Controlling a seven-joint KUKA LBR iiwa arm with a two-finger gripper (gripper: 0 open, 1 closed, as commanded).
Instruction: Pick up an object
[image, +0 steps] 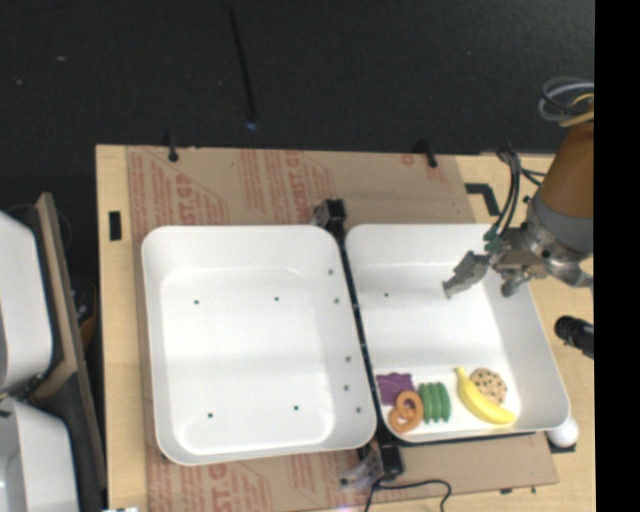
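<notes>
Five small items sit bunched along the 6 o'clock edge of the right bin (520, 330): purple piece (396, 384), orange ring (407, 411), green piece (434, 400), banana (482, 401), cookie (488, 381). The hand (484, 276) hovers near the bin's 1 o'clock corner, well apart from them. The cluster lies toward 6 o'clock from the hand. The banana's long axis runs roughly 10 to 4. Fingers look spread, holding nothing.
</notes>
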